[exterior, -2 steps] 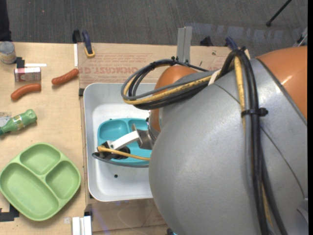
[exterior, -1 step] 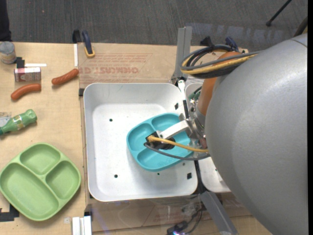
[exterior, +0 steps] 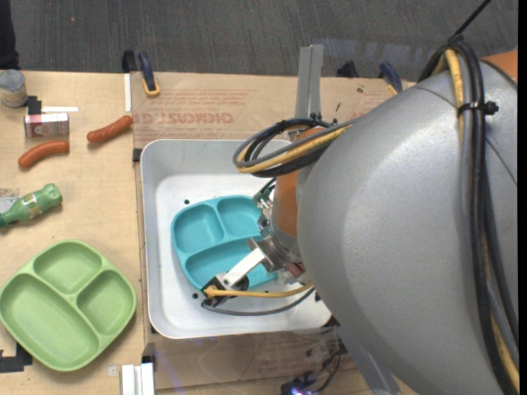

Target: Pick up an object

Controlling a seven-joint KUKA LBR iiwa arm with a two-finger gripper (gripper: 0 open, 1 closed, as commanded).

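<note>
A teal divided plate lies in the left white bin, tilted toward the bin's middle. My gripper hangs low over the plate's right edge, under the orange wrist band. The big grey arm hides the plate's right side and the whole right part of the scene. Nothing shows between the gripper's parts that I can make out.
On the bench left of the bin lie a green divided plate, a green bottle, two sausages and a small box. A cardboard sheet lies behind the bin.
</note>
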